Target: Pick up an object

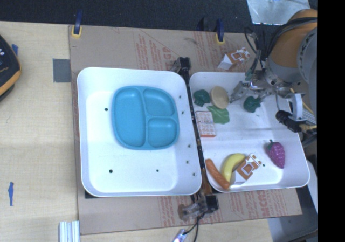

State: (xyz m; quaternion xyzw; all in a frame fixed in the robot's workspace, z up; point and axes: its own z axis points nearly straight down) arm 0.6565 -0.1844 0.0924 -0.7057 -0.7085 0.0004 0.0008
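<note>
A cardboard-covered bench holds two white bins: the left bin carries a blue tray, far left of the jaws. In the right bin, a green lump, tan disc and card lie left of the gripper, whose jaws are spread over bare floor. A dark green piece sits just below them; carrot, banana and grapes lie further below.

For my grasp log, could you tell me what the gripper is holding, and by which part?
Nothing shows between the fingers of the gripper; it hovers over the right bin, beside a dark green piece.
</note>
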